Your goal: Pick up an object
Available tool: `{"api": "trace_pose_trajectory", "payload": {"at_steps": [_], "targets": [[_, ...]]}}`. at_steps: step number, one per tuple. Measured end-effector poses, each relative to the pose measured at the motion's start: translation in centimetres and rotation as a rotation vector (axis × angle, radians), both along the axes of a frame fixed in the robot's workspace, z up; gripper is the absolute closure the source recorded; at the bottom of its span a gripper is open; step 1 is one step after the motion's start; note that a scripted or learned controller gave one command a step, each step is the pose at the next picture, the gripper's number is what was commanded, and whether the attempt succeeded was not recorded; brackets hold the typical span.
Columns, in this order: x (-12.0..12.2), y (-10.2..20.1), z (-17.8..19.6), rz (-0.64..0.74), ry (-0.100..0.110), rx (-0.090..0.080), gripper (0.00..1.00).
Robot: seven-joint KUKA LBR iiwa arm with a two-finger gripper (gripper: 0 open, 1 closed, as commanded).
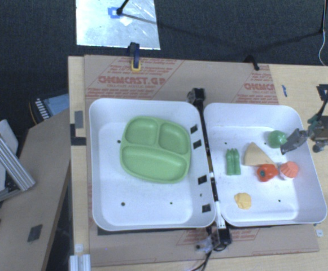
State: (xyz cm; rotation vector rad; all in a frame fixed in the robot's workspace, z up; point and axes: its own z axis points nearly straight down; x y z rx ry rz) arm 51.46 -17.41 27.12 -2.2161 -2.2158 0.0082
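The right bin point(299, 205) holds several toy foods. A green ball point(275, 138) lies near its right side, with a tan wedge point(256, 154) to its left. Below them sit a red tomato-like piece point(267, 173) and an orange piece point(289, 170). A green ribbed bar point(232, 161) stands further left, and a yellow lump point(243, 200) lies toward the front. My gripper point(295, 140) reaches in over the bin's right wall, just right of the green ball and above the orange piece. Nothing shows in its grasp.
The left bin point(104, 208) carries a green divided plate point(155, 149). A black hinge strip point(204, 162) runs between the two bins. The arm's wrist point(327, 130) hangs over the right bench edge. A silver sheet point(117, 16) lies on the floor beyond the bench.
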Motion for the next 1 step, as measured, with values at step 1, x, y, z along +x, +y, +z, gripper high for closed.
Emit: {"api": "trace_pose_trajectory", "payload": {"at_steps": [1], "targets": [[0.21,0.05,0.59,0.004,-0.011,-0.003,0.00]]}}
